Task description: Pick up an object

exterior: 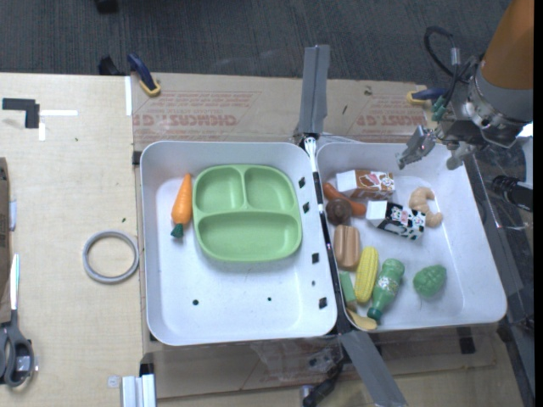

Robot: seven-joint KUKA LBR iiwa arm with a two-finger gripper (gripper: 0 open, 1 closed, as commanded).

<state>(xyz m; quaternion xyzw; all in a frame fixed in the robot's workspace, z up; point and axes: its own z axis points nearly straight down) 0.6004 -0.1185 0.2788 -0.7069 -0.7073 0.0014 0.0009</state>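
Note:
My gripper (434, 153) hangs open over the far edge of the right bin (475, 227), with nothing between its fingers. Below it in that bin lie a brown snack packet (374, 181), a small white box (345, 181), a cow-patterned carton (403, 220) and a tan pastry (425, 205). Nearer the front are a brown ball (339, 211), a sausage (346, 246), a corn cob (366, 271), a green bottle (386, 287), a green lumpy vegetable (430, 280) and a banana (361, 319).
The left bin (237, 308) holds a green divided plate (248, 212) and a carrot (181, 203) beside it. On the bench to the left lie a grey ring (111, 256) and scissors (15, 353). A metal divider bar (315, 91) runs between the bins.

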